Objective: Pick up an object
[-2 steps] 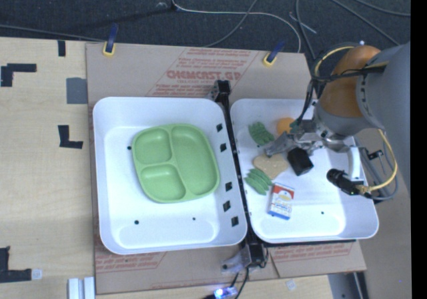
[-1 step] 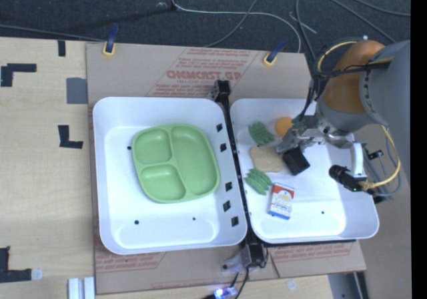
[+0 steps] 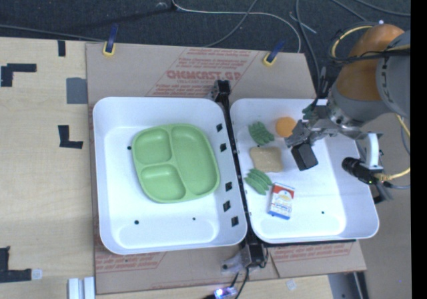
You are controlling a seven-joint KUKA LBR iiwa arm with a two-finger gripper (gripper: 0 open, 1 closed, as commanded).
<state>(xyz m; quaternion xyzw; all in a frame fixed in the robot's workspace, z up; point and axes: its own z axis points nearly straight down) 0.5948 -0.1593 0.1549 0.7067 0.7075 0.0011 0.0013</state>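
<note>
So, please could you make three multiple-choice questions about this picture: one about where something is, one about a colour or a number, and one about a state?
1. Where is the green divided plate?
A. in the left bin
B. in the right bin
C. on the brown board behind the bins

2. How many compartments does that plate have?
A. two
B. three
C. five

3. How does the small orange-and-white box stand relative to the gripper?
A. clamped between its fingers
B. lying in the right bin, apart from it
C. resting on the plate

Answers:
1 A, since the plate lies inside the left bin.
2 B, since two sections show at the top and one below.
3 B, since the box lies on the floor of the right bin, nearer the front than the gripper, with bare white floor between them.
</note>
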